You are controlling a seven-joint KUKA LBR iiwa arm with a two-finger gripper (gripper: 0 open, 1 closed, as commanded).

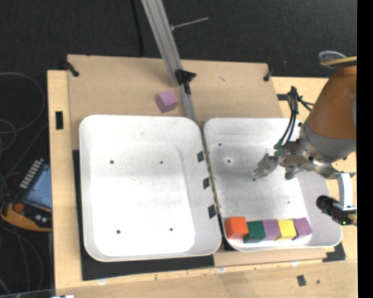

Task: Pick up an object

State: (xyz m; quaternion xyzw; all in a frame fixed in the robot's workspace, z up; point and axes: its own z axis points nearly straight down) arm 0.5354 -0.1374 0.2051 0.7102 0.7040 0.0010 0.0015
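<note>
While the arm reaches in over the right bin [236, 135], the jaws [264, 166] hang above a bare patch of its floor, well apart from anything worth taking, and from where I stand I cannot tell whether they are spread or pressed together. The things to pick lie in a tight row along the bin's near wall: an orange block [237, 226], a green block [255, 230], a purple block [271, 229], a yellow block [288, 229] and a second purple one [303, 226], each touching its neighbour. A stray purple cube [167, 100] sits on the table beyond the left bin [99, 185]. I'd judge this the approach, nothing grasped yet. Next the arm must travel toward that row and come down over one block, probably an end one, since the packed neighbours leave little room.
</note>
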